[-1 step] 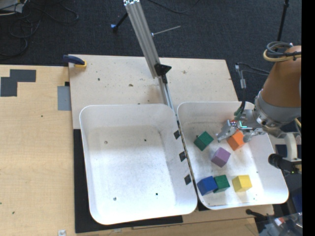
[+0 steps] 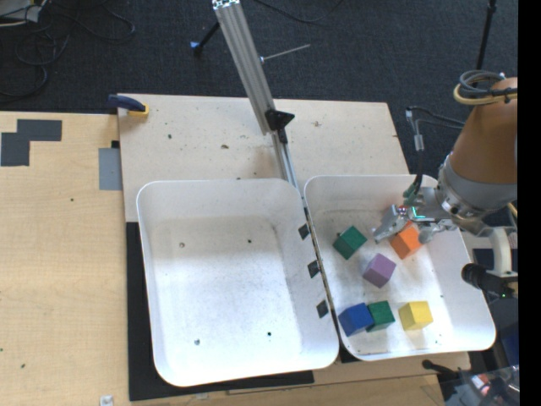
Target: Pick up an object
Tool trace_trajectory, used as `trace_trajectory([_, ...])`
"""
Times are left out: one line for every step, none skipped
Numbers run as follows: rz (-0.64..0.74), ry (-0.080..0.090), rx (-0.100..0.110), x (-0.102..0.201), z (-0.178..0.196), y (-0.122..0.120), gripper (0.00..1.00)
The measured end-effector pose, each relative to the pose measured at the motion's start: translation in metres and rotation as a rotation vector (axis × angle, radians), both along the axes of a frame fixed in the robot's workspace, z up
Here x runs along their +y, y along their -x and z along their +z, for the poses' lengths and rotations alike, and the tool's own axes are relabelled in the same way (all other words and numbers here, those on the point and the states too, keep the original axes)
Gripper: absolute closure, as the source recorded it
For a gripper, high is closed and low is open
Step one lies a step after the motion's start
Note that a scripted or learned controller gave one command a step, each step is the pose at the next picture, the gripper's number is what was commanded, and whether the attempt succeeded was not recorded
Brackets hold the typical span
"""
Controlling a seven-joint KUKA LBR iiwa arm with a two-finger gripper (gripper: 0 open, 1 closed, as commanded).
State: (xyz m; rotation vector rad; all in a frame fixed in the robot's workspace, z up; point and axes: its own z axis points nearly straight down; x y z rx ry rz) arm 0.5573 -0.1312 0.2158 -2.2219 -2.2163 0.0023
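While my arm reaches in over the right bin (image 2: pixel 473 332), my hand (image 2: pixel 402 226) sits low against the orange cube (image 2: pixel 407 241); whether it is spread or pinching, I cannot tell. Nearby lie a green cube (image 2: pixel 349 243), purple cube (image 2: pixel 379 270), blue cube (image 2: pixel 356 318), small green cube (image 2: pixel 381 314) and yellow cube (image 2: pixel 415 315).

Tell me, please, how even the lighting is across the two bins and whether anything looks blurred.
In the camera view, the left bin is bright along its upper floor and shaded toward its right wall; the right bin is lit evenly, each block casting a short soft shadow; the tool beside the orange block looks slightly smeared.
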Motion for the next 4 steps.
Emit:
trace_trajectory([0.001, -0.001, 0.006, 0.007, -0.063, -0.002, 0.0])
trace_trajectory([0.001, -0.001, 0.006, 0.007, -0.112, 0.009, 0.0])
trace_trajectory([-0.001, 0.002, -0.002, 0.006, -0.123, 0.008, 0.0])
trace_trajectory([-0.009, -0.001, 0.0, 0.005, -0.114, 0.009, 1.0])
